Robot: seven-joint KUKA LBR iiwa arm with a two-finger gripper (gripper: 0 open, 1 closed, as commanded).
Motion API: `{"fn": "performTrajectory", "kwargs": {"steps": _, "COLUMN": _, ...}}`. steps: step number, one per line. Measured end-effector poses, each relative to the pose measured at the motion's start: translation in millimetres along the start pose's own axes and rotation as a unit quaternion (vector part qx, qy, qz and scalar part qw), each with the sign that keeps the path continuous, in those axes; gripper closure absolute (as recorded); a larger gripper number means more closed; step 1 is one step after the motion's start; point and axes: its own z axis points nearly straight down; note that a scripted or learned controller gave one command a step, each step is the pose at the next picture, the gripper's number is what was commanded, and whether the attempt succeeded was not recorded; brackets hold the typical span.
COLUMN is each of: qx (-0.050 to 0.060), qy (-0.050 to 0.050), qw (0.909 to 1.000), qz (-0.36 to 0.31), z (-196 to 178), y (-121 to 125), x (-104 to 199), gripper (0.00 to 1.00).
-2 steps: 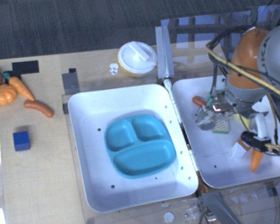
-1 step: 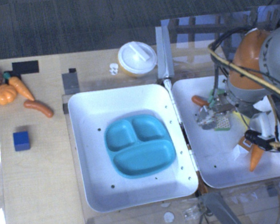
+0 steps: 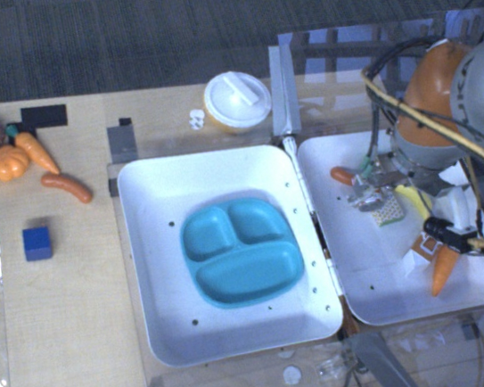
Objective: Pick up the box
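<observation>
White bins sit side by side on a pale bench. One, the left bin (image 3: 155, 273), holds a blue divided tray (image 3: 242, 251). Over the right bin (image 3: 365, 291) the gripper (image 3: 370, 194) hangs low; I cannot tell its grip. A small speckled box (image 3: 390, 210) lies just beside it, near a carrot (image 3: 442, 268).

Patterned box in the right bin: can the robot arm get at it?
Probably yes. The gripper is over the right bin, right beside the patterned box, and nothing lies on the box. A yellow thing close alongside might crowd it.
</observation>
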Motion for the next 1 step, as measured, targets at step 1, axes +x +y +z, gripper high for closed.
{"fn": "performTrajectory", "kwargs": {"steps": 1, "qx": 0.019, "qy": 0.002, "qw": 0.9984, "qz": 0.052, "z": -155.4, "y": 0.5, "x": 8.2, "gripper": 1.00}}
